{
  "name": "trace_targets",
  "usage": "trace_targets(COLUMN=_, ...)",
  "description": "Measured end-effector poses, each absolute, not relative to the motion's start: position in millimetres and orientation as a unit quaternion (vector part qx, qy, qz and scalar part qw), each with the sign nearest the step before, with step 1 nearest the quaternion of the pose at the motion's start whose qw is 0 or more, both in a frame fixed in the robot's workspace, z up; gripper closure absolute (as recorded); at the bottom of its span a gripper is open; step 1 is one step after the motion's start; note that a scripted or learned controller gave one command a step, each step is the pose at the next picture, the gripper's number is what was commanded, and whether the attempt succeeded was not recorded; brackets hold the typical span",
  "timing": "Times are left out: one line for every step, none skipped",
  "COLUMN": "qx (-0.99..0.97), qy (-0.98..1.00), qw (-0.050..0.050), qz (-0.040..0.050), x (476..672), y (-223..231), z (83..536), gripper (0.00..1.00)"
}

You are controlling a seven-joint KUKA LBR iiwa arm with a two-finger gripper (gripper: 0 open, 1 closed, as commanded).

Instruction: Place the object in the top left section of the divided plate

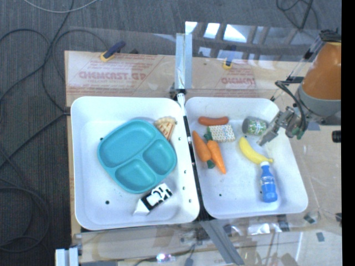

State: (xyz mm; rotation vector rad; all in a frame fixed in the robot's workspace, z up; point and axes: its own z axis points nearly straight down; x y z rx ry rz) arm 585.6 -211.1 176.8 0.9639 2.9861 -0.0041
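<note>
While nothing has been set in the divided plate (pixel 137 155), whose top left section lies bare, the task is judged barely begun. Beyond the banana (pixel 253 152), the gripper (pixel 275 129) is poised released, grasping nothing.

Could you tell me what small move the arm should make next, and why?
Probably lower the gripper onto one item in the right bin, likely the banana just below it. The divided plate in the left bin looks bare, so something must be picked first.
</note>
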Motion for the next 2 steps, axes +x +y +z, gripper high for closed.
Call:
trace_targets(qx=0.245, qy=0.969, qw=0.002, qz=-0.0010, x=549.9, y=-224.1, z=325.4, gripper=1.00)
trace_targets(qx=0.173, qy=0.985, qw=0.001, qz=-0.0009, x=512.7, y=-223.9, z=290.1, gripper=1.00)
